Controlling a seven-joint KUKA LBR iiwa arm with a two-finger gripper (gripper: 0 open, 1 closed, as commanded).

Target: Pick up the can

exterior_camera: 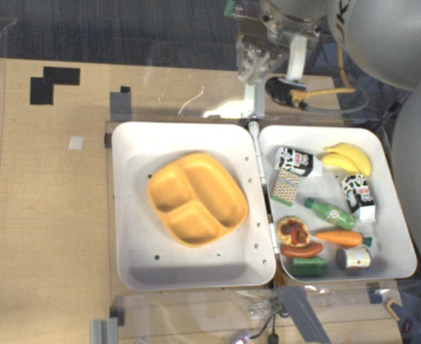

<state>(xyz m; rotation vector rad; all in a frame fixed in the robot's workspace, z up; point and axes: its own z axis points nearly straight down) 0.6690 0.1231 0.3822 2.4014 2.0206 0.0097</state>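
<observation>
Above the far edge of the bench, beyond both bins, I see the grey arm's two-finger gripper (257,67); whether it is spread or pressed together I cannot tell. Of the 2 shallow white bins, the left one (131,192) carries a yellow divided plastic plate (196,198). The small silver can with a pale label (356,258) lies on its side in the right bin's (400,253) near right corner, just beside the orange carrot (338,238). Its long axis runs roughly left-right. I judge a grasp across that axis best, clear of the wall.

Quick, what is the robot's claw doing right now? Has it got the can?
Gripper: above the bins' far edge, grip state cannot be told. The can lies in the right bin.
</observation>
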